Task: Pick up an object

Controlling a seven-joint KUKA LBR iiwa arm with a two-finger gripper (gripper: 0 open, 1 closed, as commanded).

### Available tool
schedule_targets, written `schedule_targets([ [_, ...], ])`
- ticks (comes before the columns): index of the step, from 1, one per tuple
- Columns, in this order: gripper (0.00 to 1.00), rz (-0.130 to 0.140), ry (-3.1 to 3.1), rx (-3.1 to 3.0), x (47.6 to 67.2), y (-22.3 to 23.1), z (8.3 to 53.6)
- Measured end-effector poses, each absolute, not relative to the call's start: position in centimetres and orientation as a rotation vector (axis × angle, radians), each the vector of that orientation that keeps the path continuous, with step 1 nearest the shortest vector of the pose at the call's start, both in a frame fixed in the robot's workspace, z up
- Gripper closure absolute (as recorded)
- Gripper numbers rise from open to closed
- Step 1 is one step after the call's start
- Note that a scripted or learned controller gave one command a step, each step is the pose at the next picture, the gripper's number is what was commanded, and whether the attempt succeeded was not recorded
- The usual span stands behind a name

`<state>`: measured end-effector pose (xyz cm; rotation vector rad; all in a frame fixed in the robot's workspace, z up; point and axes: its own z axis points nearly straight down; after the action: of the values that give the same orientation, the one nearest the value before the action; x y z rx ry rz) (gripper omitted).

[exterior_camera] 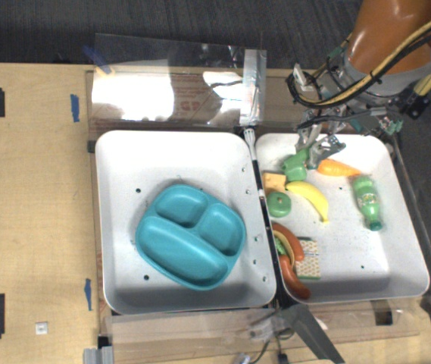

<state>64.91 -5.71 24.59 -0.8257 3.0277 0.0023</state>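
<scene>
Green toy (295,166) under the gripper (315,147)

The bench (26,203) was a pale wooden surface marked with black tape corners and short strips of blue tape. Two shallow white bins sat directly on it, side by side and touching along their inner edges: the left bin (117,165) and the right bin (397,256). Behind the left bin, a clear plastic sheet (170,89) lay across the far part of the bench, catching a bright glare, with a strip of silver tape (253,82) at its right end.
</scene>
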Motion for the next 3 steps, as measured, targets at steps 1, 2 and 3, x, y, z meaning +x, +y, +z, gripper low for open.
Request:
schedule_targets([
  [1,1.00,-0.003,3.013,-0.822,65.2,-5.6,26.1],
  [2,1.00,-0.005,3.004,-0.818,65.4,-5.4,27.4],
  [3,1.00,-0.007,2.993,-0.813,65.6,-5.3,28.7],
])
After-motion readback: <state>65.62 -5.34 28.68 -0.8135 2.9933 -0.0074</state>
